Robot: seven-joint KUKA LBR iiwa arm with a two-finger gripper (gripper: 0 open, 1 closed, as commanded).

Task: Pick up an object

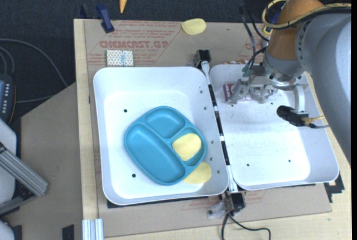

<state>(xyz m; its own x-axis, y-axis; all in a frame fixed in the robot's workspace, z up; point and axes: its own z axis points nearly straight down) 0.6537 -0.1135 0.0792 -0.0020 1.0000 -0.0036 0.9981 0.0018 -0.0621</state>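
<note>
Bins of shallow white plastic sit side by side on the pale brown tabletop (145, 43), seen from above at a slant. The left bin (111, 88) holds a blue divided plastic plate (153, 149) with a rounded pale yellow piece (187, 145) in its right compartment. A second flat yellow piece (198, 174) lies just beside the plate's near right edge, touching it.

In the right bin (268, 149) the grey arm with the orange band reaches in from the right, and its gripper (252, 91) is low over the far left corner. A small red-and-white crumpled object (229, 91) lies there, just left of the gripper and close to the bin's left wall. Whether the gripper touches it, or is open or closed, cannot be told.

On the tabletop beyond the bins are a yellow oval piece (193, 26), a small white patterned packet (119, 57) and a dark blue clip-like object (104, 18).
</note>
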